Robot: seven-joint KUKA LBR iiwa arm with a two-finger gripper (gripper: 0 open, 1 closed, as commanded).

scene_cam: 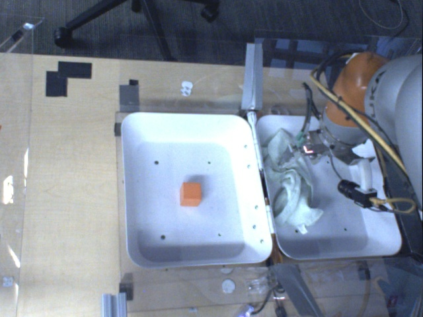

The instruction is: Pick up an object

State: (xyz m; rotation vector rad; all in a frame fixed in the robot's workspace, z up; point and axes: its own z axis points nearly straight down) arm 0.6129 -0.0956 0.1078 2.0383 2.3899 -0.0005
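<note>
A small orange cube lies near the middle of the left bin. A crumpled pale green and white cloth fills the left half of the right bin. My gripper hangs low over the upper part of the right bin, at the cloth's upper right edge, apparently touching it. The grey arm with its orange band comes down from the upper right and hides the bin's far right corner. The cube is far from the gripper, in the other bin.
A black cable with a plug hangs from the wrist over the right bin. A metal post stands behind the rims where the bins meet. Black tape marks lie on the wooden bench at the left. A chair base stands on the floor beyond.
</note>
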